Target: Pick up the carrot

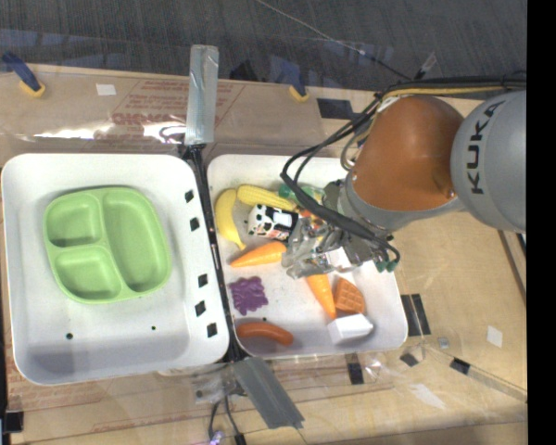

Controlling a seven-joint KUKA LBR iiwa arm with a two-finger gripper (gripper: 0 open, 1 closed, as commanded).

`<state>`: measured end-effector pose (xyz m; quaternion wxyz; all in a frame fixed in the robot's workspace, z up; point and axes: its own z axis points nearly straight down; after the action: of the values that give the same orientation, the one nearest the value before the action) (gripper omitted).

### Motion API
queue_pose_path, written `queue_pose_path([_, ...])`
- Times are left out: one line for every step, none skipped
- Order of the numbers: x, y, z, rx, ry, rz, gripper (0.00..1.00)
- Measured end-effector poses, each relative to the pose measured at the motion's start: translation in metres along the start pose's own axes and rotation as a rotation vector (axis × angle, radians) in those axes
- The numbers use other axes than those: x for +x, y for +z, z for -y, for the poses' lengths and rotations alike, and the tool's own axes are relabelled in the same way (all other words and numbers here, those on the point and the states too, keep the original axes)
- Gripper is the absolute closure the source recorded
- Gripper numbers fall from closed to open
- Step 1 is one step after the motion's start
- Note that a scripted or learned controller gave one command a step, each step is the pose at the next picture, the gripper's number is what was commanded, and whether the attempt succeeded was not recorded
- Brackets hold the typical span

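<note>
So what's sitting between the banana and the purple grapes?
From the overhead camera, the carrot lies between the banana and the purple grapes.

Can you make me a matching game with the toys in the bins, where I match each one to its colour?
Things:
1. divided plate
2. banana
3. grapes
4. carrot

Colours:
A. purple
B. orange
C. light green
D. yellow

Pairs: 1-C, 2-D, 3-A, 4-B
</note>
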<state>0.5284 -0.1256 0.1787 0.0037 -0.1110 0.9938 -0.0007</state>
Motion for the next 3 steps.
queue_pose_path([0.002, 0.003, 0.001, -0.001, 0.002, -0.006, 0.0])
queue_pose_path([0.048, 0.078, 0.053, -0.008, -0.377, -0.012, 0.0])
queue_pose_path([0.044, 0.067, 0.052, -0.006, -0.383, -0.007, 1.0])
